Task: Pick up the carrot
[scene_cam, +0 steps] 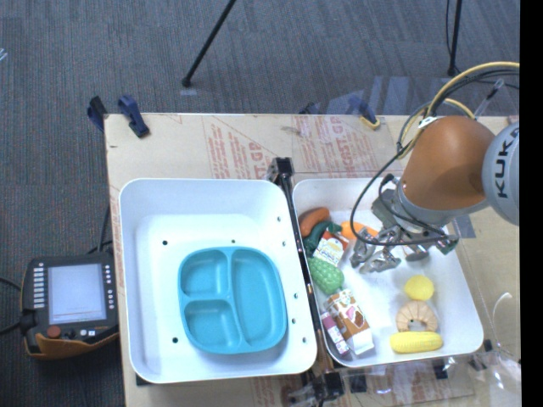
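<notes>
The carrot (312, 219) looks like the orange piece with a green end at the far left corner of the right bin (469, 312), against the wall. A second small orange piece (360, 229) lies just right of it, partly under the wrist, and I cannot tell what it is. My gripper (377, 253) hangs low over the middle of the right bin, below the orange band (445, 164), about a hand's width right of the carrot. Nothing shows held in it.
Around the gripper lie a small carton (331, 248), a green knobbly item (327, 275), a juice box (349, 314), a yellow lemon (418, 288), a tan ring-shaped pastry (417, 316) and a yellow corn cob (416, 342). The left bin (144, 227) holds a blue divided plate (231, 299).
</notes>
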Controlling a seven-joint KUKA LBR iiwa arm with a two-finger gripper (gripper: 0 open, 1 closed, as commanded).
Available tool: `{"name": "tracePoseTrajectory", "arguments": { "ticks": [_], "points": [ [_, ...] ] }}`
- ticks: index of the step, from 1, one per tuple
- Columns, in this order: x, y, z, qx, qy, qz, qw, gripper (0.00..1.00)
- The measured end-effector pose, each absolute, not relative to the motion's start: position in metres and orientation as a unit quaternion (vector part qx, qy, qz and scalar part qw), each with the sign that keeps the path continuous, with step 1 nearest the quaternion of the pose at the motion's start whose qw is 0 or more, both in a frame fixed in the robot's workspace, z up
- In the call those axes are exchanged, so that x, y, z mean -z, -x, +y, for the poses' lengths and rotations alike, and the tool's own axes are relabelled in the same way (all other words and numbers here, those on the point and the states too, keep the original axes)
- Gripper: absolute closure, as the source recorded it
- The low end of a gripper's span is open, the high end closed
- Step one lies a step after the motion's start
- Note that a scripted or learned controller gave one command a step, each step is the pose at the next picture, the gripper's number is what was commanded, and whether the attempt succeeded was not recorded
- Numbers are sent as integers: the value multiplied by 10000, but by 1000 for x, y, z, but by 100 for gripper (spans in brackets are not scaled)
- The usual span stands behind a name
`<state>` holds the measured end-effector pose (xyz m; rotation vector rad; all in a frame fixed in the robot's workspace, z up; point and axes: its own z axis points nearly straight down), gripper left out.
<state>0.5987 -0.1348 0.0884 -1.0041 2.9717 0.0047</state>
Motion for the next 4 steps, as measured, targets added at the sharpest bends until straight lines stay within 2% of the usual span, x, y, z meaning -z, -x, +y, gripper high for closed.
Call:
{"name": "tracePoseTrajectory", "arguments": {
  "ticks": [1, 2, 3, 4],
  "points": [
    [-88, -599, -135, -16, 3197, 9475, 22, 0],
    [-88, -646, -167, -19, 2618, 9651, 16, 0],
    [-89, -630, -184, -11, 1777, 9841, 22, 0],
    [-88, -645, -207, -17, 773, 9970, -17, 0]
  ]
}}
